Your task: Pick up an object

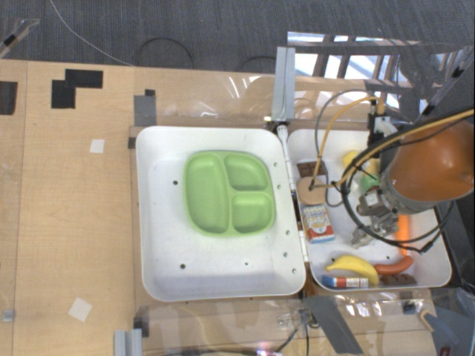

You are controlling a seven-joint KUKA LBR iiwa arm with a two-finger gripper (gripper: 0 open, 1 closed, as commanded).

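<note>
My gripper [369, 222] hangs low over the middle of the right bin [335, 246], under the orange band of the arm [430, 165]. A small red and white carton [318, 223] lies just left of it. In front of it are a banana [352, 263], a red and blue marker [349, 281] and a reddish sausage [393, 266]. An orange carrot [404, 227] sticks out at its right side. A yellow object [352, 159] and a brown block [307, 170] lie at the back of the bin. The arm hides the bin's right half.
The left bin [165, 258] holds a green divided plate [226, 193] at its centre. Black and yellow cables [326, 136] loop above the right bin's back. A metal frame [283, 87] stands behind the bins. Bare wooden bench [67, 221] stretches to the left.
</note>
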